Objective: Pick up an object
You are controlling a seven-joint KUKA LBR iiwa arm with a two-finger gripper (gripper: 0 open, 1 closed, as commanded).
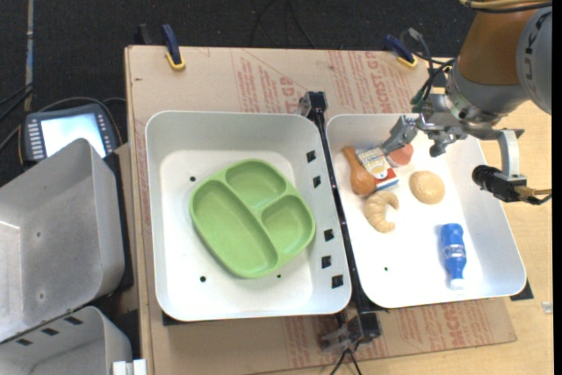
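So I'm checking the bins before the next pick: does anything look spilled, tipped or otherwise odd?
Nothing looks spilled or broken. The blue bottle lies on its side in the right bin, apart from the rest. The other food items are bunched near the pincer, with the croissant touching the pile. The green plate lies askew in the left bin.

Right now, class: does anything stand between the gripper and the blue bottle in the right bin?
Nothing visible does. The gripper hangs over the food cluster at the bin's far side; the blue bottle lies apart, nearer the front, with bare bin floor between.
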